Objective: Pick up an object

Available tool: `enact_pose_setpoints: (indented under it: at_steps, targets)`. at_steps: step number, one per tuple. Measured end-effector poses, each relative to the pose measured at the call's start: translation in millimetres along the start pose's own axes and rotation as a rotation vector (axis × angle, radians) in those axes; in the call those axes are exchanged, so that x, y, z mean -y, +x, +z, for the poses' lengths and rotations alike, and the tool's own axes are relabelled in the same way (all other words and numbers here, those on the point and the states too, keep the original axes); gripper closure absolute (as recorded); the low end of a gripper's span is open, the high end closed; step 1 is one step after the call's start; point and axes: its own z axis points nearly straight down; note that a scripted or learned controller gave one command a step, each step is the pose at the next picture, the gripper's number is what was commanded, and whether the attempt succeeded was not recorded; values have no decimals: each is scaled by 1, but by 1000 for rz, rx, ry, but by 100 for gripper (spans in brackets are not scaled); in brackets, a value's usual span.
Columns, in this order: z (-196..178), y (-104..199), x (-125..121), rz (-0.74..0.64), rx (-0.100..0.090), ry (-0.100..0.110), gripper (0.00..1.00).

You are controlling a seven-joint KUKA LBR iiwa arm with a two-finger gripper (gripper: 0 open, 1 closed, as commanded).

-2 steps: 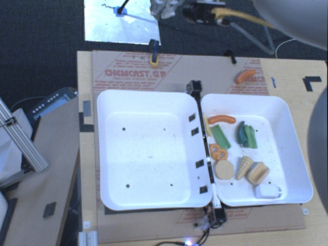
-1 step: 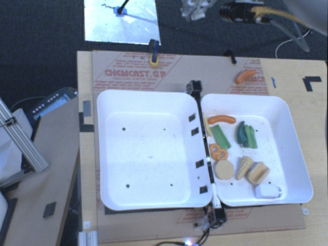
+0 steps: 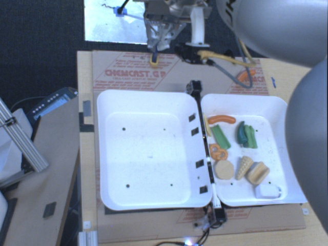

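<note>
My gripper [image 3: 158, 44] hangs high over the cardboard behind the left bin [image 3: 110, 104], away from both bins. Just below its tip a small yellow piece [image 3: 154, 62] shows against the cardboard; whether it is held or lying there is unclear. The right bin [image 3: 277, 106] holds an orange-red sausage [image 3: 221, 119], a green strip [image 3: 221, 136], a dark green piece [image 3: 246, 135], a pretzel [image 3: 218, 151], a round biscuit [image 3: 224, 169], a corn cob [image 3: 244, 167], a bread loaf [image 3: 258, 172] and a white lump [image 3: 268, 190].
A black clip strip [image 3: 201, 137] runs along the divide between the bins. A small orange thing [image 3: 246, 76] lies on the cardboard behind the right bin. The arm's grey body [image 3: 271, 14] covers the upper right.
</note>
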Motion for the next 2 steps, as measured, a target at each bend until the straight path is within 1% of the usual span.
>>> enact_pose_setpoints:
  at_steps: [1,2]
  targets:
    - [-23,-39,-7,8,-1,-11,100]
    - [127,12,-6,1,2,5,100]
